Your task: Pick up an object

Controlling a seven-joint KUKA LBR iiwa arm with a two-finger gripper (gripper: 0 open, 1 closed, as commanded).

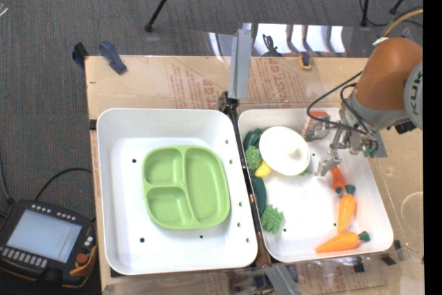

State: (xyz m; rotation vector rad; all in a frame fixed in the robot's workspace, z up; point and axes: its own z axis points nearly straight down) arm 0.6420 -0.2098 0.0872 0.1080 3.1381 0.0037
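My gripper [330, 159] hangs low over the right bin [383, 217], just right of an upturned white bowl [284, 150] and right above the top end of a small orange carrot [338, 179]. Two more carrots [346, 211] [342, 242] lie below it toward the bin's front right corner. Left of the bowl sit a broccoli piece [253, 159], a yellow piece [262, 170], a dark green cucumber [260, 194] and a leafy green toy [272, 219]. I see nothing held in the gripper.
The left bin [117, 148] holds a light green divided plate [186, 186]. A small red-orange item [318, 114] lies at the right bin's back edge. A metal post [240, 65] stands behind the bins. A teach pendant [45, 238] rests at the lower left.
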